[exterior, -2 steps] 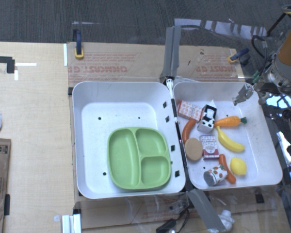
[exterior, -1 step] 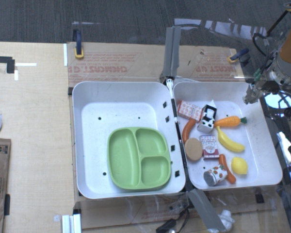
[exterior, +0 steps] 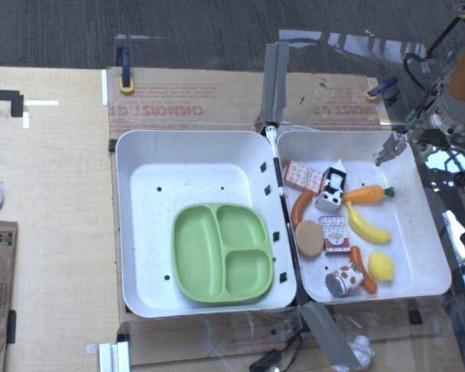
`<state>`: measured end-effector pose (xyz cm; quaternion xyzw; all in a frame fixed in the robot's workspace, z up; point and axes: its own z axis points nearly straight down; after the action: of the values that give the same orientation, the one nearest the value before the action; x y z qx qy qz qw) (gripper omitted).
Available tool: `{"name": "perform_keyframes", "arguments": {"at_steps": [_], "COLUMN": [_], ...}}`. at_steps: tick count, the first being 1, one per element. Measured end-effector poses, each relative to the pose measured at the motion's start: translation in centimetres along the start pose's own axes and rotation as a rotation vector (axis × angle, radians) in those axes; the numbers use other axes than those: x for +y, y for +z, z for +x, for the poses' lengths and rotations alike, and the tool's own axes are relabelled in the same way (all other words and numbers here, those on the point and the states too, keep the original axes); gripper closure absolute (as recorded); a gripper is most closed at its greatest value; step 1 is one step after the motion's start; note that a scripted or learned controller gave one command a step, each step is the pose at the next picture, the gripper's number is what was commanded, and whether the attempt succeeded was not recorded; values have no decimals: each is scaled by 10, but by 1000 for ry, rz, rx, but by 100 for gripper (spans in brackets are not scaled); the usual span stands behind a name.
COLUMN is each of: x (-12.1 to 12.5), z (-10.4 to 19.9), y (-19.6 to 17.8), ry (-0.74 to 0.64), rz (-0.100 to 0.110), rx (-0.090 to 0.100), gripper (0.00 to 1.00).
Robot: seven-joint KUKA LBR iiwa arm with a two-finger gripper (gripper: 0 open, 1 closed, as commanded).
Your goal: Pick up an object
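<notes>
I see the left bin (exterior: 139,208) holding one green plate (exterior: 222,252) near its front edge, with bare floor behind it. The right bin (exterior: 426,231) is crowded: can (exterior: 342,280) and lemon (exterior: 380,266) in front, then cookie (exterior: 309,239), banana (exterior: 368,225), sausage (exterior: 301,204), carrot (exterior: 364,194), cow (exterior: 332,190), box (exterior: 303,176). The gripper (exterior: 390,147) hangs over its far right rim; I cannot tell its state.

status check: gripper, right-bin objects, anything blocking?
Two-finger gripper above right white bin's far right corner, nothing between fingers. Yellow toy banana and orange toy carrot nearest, untouched. Nothing in the way.
</notes>
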<state>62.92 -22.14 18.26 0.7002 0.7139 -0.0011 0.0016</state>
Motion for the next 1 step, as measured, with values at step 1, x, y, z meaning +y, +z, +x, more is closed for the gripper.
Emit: {"name": "perform_keyframes", "arguments": {"at_steps": [1], "x": [15], "z": [20], "y": [-13], "ry": [41], "rz": [0], "rx": [2], "gripper": [0]}}
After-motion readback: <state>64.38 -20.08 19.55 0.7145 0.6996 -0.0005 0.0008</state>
